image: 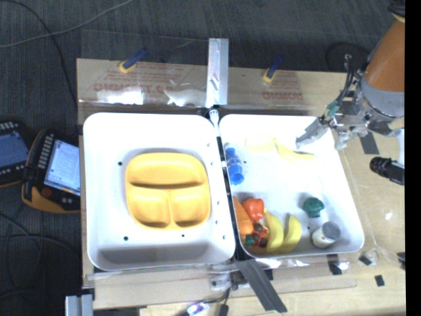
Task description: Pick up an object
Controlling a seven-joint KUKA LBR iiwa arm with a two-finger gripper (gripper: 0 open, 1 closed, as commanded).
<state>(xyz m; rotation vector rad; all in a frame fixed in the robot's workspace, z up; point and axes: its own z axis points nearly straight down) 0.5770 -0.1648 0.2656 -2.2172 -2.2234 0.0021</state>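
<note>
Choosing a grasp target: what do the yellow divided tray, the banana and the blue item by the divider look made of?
Yellow tray: looks like moulded plastic, smooth with a soft sheen and rounded compartments.
Banana: probably a plastic toy, with uniform glossy yellow.
Blue item: likely hard plastic, saturated colour with small highlights; too small to be sure.

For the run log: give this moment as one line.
gripper: above right bin's far edge, holds nothing | yellow tray: in left bin | banana, blue bottle: untouched in right bin | pick: not yet done
</note>
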